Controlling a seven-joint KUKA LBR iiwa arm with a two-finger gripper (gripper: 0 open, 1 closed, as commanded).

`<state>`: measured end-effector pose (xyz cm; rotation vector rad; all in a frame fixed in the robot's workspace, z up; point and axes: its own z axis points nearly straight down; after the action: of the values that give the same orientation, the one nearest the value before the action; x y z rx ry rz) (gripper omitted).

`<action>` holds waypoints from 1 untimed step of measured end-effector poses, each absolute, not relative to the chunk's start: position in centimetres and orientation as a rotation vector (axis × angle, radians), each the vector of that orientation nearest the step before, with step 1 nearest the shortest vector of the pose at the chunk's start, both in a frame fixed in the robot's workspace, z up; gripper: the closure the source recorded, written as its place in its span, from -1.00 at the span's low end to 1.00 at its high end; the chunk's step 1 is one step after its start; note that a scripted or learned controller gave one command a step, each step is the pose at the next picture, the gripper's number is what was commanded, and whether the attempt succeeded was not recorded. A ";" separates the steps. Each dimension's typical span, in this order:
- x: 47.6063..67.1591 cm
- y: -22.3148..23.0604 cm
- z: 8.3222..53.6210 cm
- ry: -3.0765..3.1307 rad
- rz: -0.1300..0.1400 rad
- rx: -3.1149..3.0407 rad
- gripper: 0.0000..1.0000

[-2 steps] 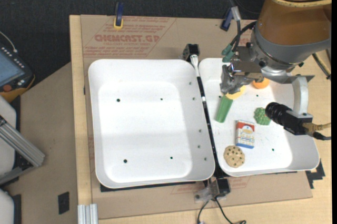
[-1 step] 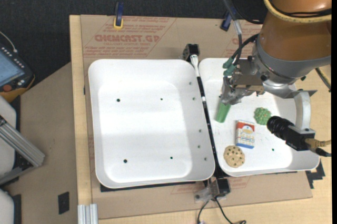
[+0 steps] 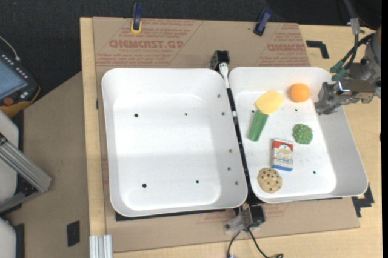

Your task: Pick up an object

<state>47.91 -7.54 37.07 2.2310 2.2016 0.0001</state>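
Camera view
Bench: a brown board (image 3: 182,33) with red lettering carried two shallow white bins side by side, with two blue clips at its far edge.
Left bin: the left bin (image 3: 121,129) was a white tray with a few dark dots on its floor.
Right bin: the right bin (image 3: 339,172) held all the loose things.
Orange ball: an orange ball (image 3: 299,92) lay near the far right corner of the right bin.
Yellow piece: a yellow piece (image 3: 269,102) lay left of the ball, touching the top of a green stick (image 3: 258,125) that slanted toward the near side.
Green clump: a bumpy green clump (image 3: 302,133) sat near the right wall, below the ball.
Small box: a red, white and blue box (image 3: 282,154) lay just below the clump.
Cookie: a cookie (image 3: 269,179) lay nearest the front edge, touching the box's lower corner.
Gripper: the gripper (image 3: 325,100) hung at the right rim of the right bin, just right of the ball and apart from it; nothing was seen between its fingers, and whether they were apart or together could not be told.
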 end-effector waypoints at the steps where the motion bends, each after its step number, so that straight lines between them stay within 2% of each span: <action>1: 48.1 -6.8 38.0 2.217 0.005 2.217 1.00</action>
<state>48.05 -6.80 38.03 2.2167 2.2174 0.0045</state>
